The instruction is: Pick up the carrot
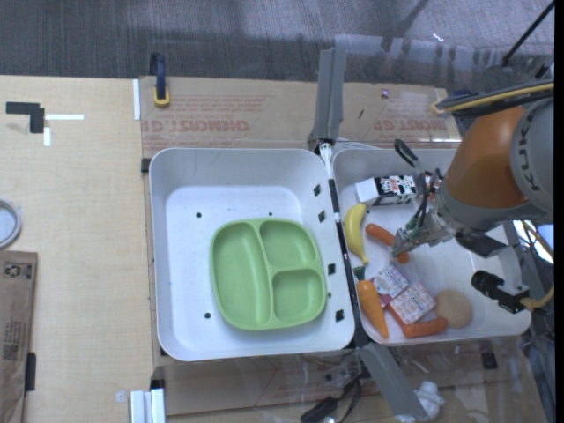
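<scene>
Pincer (407, 247) low in right bin (493, 324), finger state impossible to tell. Carrot (371, 309) below and left, against the left wall, long axis running top to bottom.

cardboard sheet (264, 113): red print, upside down, reads "CHEMCEL" with "GP" beside | arm (529, 161): letters "KU" at frame edge | brown paper bag (16, 311): recycling symbol
</scene>
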`<state>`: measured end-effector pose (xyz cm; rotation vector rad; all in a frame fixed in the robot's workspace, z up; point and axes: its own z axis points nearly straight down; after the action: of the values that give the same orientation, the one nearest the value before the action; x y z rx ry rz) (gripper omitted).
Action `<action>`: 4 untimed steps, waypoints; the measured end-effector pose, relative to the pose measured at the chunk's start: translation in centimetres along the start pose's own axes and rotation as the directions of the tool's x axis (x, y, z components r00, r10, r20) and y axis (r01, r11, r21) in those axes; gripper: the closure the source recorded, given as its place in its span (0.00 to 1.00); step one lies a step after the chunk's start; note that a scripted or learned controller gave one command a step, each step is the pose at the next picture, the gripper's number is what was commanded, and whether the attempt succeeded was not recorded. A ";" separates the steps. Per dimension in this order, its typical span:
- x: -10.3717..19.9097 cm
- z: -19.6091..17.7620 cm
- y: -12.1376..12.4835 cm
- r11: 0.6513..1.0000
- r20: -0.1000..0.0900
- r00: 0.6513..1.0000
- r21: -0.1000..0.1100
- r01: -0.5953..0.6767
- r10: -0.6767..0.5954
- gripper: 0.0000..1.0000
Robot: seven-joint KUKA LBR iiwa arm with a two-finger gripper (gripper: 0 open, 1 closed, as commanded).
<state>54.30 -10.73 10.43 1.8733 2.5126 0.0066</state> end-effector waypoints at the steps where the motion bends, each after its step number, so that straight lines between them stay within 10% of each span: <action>1: 7.8 -8.7 -4.4 0.987 -0.002 0.987 0.011 -0.161 0.161 1.00; 2: 0.5 -4.7 -1.9 0.994 -0.005 0.995 0.009 0.104 -0.104 1.00; 3: 8.6 -9.0 -4.2 0.998 -0.004 0.998 0.011 -0.069 0.069 1.00; 4: 12.1 -8.7 -3.1 0.908 -0.008 0.908 0.007 0.419 -0.419 1.00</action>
<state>47.79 -0.04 19.08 1.2941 2.8646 -0.0017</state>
